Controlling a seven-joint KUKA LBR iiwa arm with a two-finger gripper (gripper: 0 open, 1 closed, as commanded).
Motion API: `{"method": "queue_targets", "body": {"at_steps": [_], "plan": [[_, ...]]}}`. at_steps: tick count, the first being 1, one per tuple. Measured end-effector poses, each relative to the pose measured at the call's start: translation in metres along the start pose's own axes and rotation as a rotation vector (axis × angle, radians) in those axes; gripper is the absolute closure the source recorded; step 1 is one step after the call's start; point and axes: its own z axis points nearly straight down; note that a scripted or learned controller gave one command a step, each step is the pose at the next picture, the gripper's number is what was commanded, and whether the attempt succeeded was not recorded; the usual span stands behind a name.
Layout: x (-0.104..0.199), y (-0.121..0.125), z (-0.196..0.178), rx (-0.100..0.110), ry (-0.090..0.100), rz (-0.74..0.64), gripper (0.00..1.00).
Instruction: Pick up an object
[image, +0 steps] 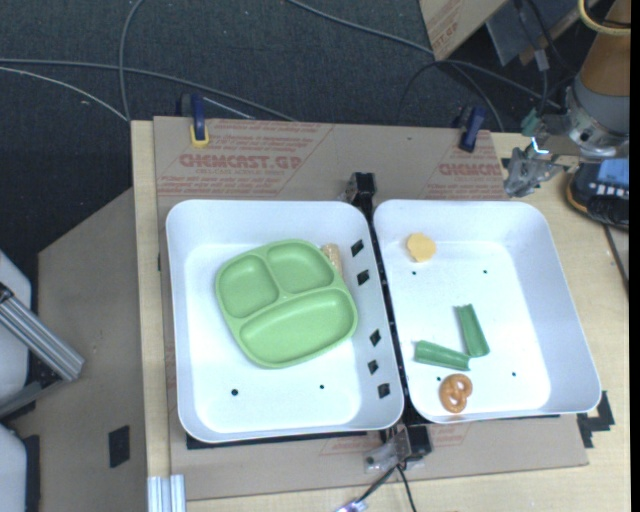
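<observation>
Gripper (522, 170) sits past the far right corner of the right bin (560, 300), outside it, over the surface (290, 150). Nothing between the fingers. Can't tell from this angle if they're apart or closed; too small and cluttered. Arm wrist (600, 95) runs up and right from there, orange band (608, 60) at the frame's top right.

Right bin contents, all well apart from the gripper:
- yellow piece (421, 247) near the far left corner of the right bin, lying alone.
- green stick (472, 330) around the bin's middle, lying roughly lengthwise front to back.
- second green stick (441, 354) just left and in front of it, angled across; their near ends look touching or almost, can't say which.
- pretzel (455, 392) right in front of the second green stick, near the right bin's front wall.

Left of the right bin: the left bin (195, 330), walls meeting along the centre divider. It holds a green divided plate (287, 316), flat, tilted in plan, sitting centre. A tan item (331, 258) lies at the plate's far right edge, touching or tucked against it; can't identify it.

Blue clamps at the surface's far edge: one (199, 119) beyond the left bin, another (472, 127) beyond the right bin. Cables (130, 70) trail on the dark floor behind.
</observation>
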Motion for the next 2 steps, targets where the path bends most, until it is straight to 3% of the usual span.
{"method": "queue_targets", "body": {"at_steps": [2], "plan": [[0.103, -0.029, 0.018, 0.009, 0.003, -0.003, 1.00]]}}
